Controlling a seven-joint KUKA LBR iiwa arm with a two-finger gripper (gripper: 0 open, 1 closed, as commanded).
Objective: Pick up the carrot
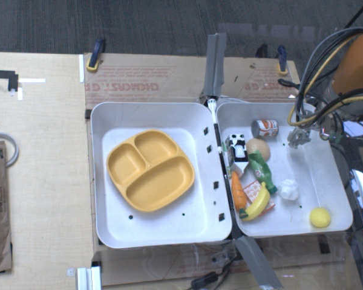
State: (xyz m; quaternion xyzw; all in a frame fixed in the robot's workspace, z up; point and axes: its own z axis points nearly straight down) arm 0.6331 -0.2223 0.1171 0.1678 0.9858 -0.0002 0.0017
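While hanging over the far right part of the right bin (pixel 336 180), gripper (pixel 297 139) seen as a small grey metal cluster under looping black and yellow cables; open or closed, cannot tell from this angle. Nothing visibly held.

Carrot (pixel 236 190) lying well apart from the gripper, down-frame and to the left of it, hard against the bin's left wall beside the divider. Long axis running roughly parallel to that wall, toward and away from the camera, slightly slanted; orange, smooth, tapered, apparently plastic toy produce. Upper end tucked near a green leafy bundle (pixel 263 171), lower end touching or just beside a curved yellow banana (pixel 258 203) and a red-and-white packet (pixel 252 191).

Also between gripper and carrot: a tan rounded potato-like lump (pixel 258 148), a black-and-white carton (pixel 237 147), a small red-and-white can (pixel 265 127) on its side just left of the gripper. White crumpled object (pixel 288 189) and yellow ball-shaped lemon (pixel 319 217) nearer the camera.

Left bin (pixel 103 162), farther still beyond the carrot, carrying a glossy yellow three-compartment plate (pixel 150 170).

Judged from this: approach not yet begun; coming move likely a diagonal travel leftward and toward the camera, fingers to close across the carrot's narrow width, crowding by wall and banana a risk.
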